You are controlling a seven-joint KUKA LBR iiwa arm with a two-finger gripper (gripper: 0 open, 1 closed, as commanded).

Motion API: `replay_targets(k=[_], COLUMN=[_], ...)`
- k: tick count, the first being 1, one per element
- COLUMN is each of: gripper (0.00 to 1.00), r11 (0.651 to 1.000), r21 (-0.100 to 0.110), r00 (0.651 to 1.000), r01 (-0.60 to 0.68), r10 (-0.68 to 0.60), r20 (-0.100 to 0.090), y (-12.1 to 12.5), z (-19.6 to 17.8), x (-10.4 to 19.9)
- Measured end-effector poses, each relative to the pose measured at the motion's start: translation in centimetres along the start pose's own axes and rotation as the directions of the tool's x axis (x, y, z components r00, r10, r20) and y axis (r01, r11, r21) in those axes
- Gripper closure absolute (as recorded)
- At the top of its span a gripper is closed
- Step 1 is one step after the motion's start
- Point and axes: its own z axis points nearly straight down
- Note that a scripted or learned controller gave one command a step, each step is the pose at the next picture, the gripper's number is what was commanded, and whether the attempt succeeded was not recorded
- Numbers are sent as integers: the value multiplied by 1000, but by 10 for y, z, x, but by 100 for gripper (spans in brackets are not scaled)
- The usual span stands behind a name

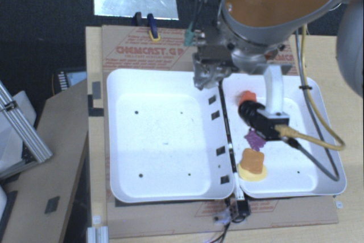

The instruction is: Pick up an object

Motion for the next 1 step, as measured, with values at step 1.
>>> replay_targets(k=[1], gripper=[100], r11=[1000], r21=[-6], r00=[1000], r01=[-3], r10=[3], r20=[-1], y=[86], z=[-60], x=[51])
